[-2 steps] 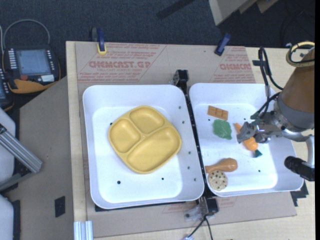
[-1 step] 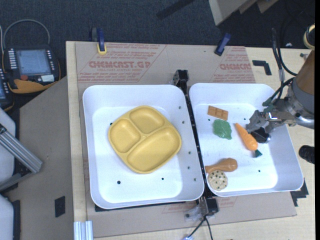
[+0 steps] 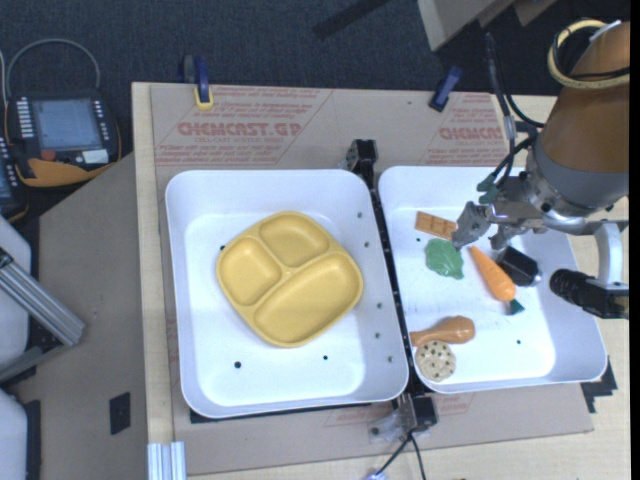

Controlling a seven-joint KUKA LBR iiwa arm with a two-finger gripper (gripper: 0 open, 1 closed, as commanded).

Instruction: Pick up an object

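Over the right bin the arm holds its tool, fingers apart and gripping nothing, just above the toy carrot, so the approach seems underway and next needs lowering to close.

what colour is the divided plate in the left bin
Yellow; the plate shows plainly in the camera view.

Mostly smooth plastic on a matt board.
You see two white bins of slightly glossy plastic, a yellow divided plate with a soft sheen, a matt toy carrot, and printed brown cardboard underneath.
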